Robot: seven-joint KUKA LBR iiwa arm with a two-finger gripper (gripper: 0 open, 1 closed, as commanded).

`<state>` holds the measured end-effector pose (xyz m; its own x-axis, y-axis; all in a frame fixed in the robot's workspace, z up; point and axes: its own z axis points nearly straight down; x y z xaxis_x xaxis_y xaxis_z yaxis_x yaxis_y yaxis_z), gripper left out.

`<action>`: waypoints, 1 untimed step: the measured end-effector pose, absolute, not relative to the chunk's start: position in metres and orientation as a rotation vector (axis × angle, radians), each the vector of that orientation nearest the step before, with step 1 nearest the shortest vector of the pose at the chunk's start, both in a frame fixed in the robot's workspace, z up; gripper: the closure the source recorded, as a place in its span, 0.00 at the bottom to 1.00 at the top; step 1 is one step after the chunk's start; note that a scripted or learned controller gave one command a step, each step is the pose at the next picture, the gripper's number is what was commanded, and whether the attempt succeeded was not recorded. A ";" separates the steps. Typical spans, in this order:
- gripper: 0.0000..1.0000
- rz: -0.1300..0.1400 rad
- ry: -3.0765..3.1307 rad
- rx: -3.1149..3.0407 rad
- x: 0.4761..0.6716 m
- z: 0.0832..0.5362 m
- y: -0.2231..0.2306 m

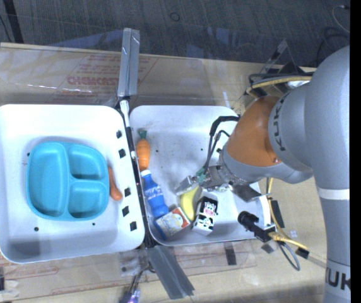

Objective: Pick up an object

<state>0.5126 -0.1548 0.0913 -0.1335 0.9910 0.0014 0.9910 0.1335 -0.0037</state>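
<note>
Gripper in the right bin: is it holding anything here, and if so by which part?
Cannot be told. The gripper is low in the right bin, just above the yellow object and the black-and-white carton, but the wrist hides any hold.

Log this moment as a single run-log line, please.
arm: over right white bin | gripper: low above yellow banana-shaped toy, beside black-and-white cow-print carton | grasp: unconfirmed | left bin: blue divided plastic tray

Hidden and cut off
Gripper [201, 180] fingers masked by the wrist; arm [319, 118] cropped at right; yellow object [189, 201] partly covered, kind unclear.
</note>
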 end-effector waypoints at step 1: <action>1.00 0.003 -2.368 -2.057 0.513 0.101 -0.154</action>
<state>0.5134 -0.1542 0.1010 -0.1397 0.9902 0.0020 0.9902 0.1397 -0.0047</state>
